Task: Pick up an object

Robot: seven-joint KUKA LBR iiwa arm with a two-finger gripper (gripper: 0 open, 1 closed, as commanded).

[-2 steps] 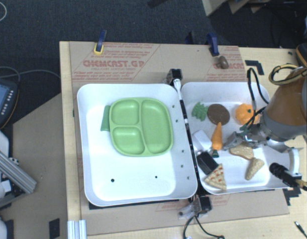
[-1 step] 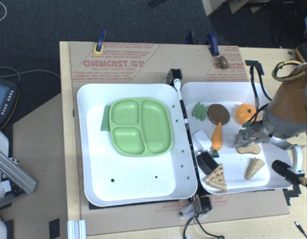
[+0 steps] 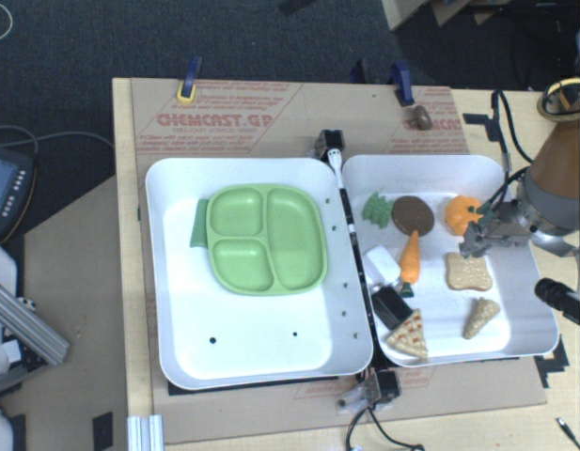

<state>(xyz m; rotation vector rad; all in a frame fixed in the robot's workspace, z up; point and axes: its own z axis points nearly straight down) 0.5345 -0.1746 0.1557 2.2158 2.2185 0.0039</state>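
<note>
smooth glossy white plastic bins [image 3: 242, 355], matt green plastic divided plate [image 3: 267, 237], brown paper-covered worktop [image 3: 224, 111], dark carpet floor [image 3: 130, 17], metallic grey claw [image 3: 479, 236]

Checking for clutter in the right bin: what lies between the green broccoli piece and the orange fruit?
In the camera view, a round dark brown patty sits between the broccoli and the orange fruit, close beside the broccoli.

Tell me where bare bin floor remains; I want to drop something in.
Left bin: bare floor below the green plate. Right bin: a small bare patch between pizza slice and cracker; crowded above, around the gripper.
</note>
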